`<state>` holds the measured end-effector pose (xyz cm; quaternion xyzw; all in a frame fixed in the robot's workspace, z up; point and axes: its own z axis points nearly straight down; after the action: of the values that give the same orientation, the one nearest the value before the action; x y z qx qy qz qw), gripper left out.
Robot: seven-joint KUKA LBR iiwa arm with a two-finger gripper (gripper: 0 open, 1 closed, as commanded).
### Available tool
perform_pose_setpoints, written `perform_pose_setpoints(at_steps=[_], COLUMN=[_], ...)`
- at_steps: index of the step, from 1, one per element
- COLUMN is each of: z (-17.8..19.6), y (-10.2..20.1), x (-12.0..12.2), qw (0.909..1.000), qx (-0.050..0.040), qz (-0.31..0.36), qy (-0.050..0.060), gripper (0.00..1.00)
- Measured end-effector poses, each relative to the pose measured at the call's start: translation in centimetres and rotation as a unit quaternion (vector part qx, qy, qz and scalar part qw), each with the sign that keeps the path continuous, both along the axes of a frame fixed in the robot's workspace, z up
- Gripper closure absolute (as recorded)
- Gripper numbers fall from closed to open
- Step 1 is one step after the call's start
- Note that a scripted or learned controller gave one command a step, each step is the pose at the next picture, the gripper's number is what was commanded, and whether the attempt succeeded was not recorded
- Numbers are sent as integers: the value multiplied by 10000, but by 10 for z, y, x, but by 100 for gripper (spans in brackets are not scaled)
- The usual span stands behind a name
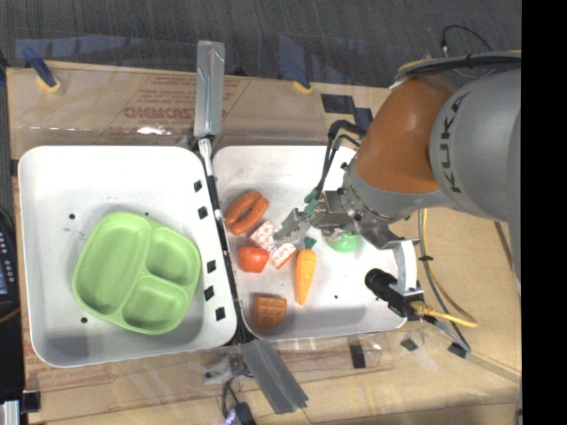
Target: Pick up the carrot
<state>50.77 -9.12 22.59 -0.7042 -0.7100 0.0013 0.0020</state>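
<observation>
Waffle (270,310): lies at the near edge of the right bin (372,319), clear of the working area.
Carrot (305,274): lies flat on the right bin floor, green top pointing away toward the gripper, free of any grasp.
Tomato (252,258): beside the carrot, close enough to crowd a wide approach.
Green divided plate (135,272): sits in the left bin (53,184), well apart from the task.
Gripper (301,226): poised just beyond the carrot's top, over two small white-and-red blocks (272,244).
Fingers: state cannot be told.
Sausage (245,211): lies farther back, by the divider.
Judgement: pick not yet made.
</observation>
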Motion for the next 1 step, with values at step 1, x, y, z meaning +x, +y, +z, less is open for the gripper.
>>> perform_pose_setpoints(at_steps=[1], z=[-124], y=[-27], x=[-25], qw=[10000], qx=[3], qz=[86], qy=[10], gripper=[0])
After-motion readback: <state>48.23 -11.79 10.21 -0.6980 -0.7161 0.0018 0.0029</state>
